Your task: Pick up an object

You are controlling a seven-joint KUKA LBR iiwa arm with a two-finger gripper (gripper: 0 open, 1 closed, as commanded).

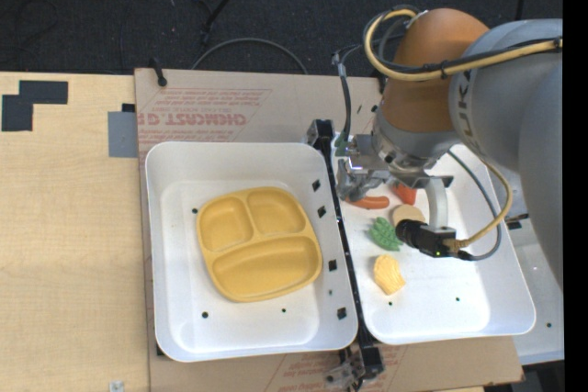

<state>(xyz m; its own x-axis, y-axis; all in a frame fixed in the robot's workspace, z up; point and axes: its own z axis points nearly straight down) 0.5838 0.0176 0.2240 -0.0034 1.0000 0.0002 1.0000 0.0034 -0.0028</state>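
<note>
From the overhead camera we're looking down on two white bins side by side, and the arm [478,96] comes in from the right, its orange band bulging above the wrist. The gripper [354,184] sits low over the upper left corner of the right bin [496,308], close by the wall shared with the left bin [175,197]. We cannot tell whether it is released or clenched, as the wrist housing covers most of it from this angle, and we see nothing gripped there. Just beside it lies a small orange-red piece [372,202], thin and long, on the bin floor. To its right another red-orange piece [406,195] peeks out from under the wrist. Below those we spot a green leafy toy [385,234], touching or nearly touching a pale round piece [407,216]. Further down, apart from the rest, a yellow object [389,274] rests on the white floor. Over in the left bin, a yellow divided tray [259,243] lies flat, three compartments up, tilted slightly against the bin's edges. A black cable fitting [427,240] hangs beside the green toy.
</note>
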